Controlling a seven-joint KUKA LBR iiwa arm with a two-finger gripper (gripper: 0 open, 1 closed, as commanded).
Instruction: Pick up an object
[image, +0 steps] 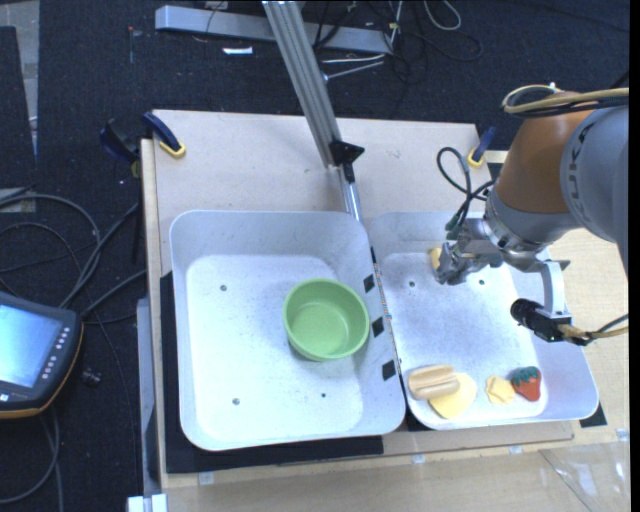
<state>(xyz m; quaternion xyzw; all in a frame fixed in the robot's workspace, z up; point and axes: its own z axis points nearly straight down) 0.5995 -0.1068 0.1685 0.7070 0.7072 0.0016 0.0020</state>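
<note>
Bench stock, as seen from above at a slant.

Arm: grey, orange band above the wrist, entering from the right and bent down over the far part of the right bin (560, 405). The pincer (452, 266) sits low near that bin's far left corner. How far it is open cannot be told; the wrist covers it. A small yellow object (437, 258) shows at its left edge, touching or just beside it. Whether this piece is gripped cannot be told, and its long axis is too hidden to read.

Right bin, near rim, well toward the viewer from the pincer:
- hot dog toy (432, 380), tan bun with a pinkish strip, long axis running left to right along the rim.
- yellow piece (455, 398), flat, touching the hot dog toy on its near right side, long axis tilted slightly from that rim.
- small yellow chunk (500, 390), right of those two, no clear long axis.
- strawberry toy (528, 384), red with a green top, just beside the chunk, green end pointing away from the viewer.

Left bin (200, 300), left of the pincer:
- green bowl (325, 320), upright, mouth up, round, standing near the wall shared with the right bin.
</note>
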